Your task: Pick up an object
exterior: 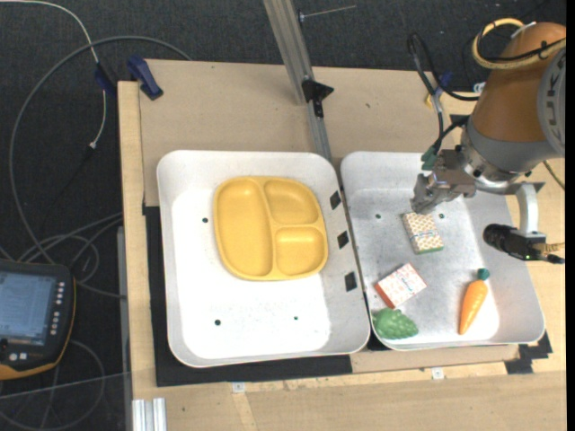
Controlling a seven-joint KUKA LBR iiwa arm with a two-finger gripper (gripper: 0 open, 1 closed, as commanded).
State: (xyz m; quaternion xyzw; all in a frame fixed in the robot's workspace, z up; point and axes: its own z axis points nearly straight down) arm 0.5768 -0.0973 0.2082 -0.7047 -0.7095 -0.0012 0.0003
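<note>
My gripper point(430, 198) hangs low over the back of the right bin point(377, 180), just above and behind a small patterned box point(423, 232). Nothing shows between it and the box. Nearer the front lie a red and white carton point(401, 285), a green leafy toy point(394, 324) at the front left corner, and an orange carrot point(473, 303) at the right. The left bin point(184, 241) holds a yellow divided plate point(269, 227).
A metal post point(292, 39) rises behind the gap between the bins. Black clips point(341, 239) sit along the bins' shared edge. Cables and a tablet point(31, 312) lie off the bench at the left.
</note>
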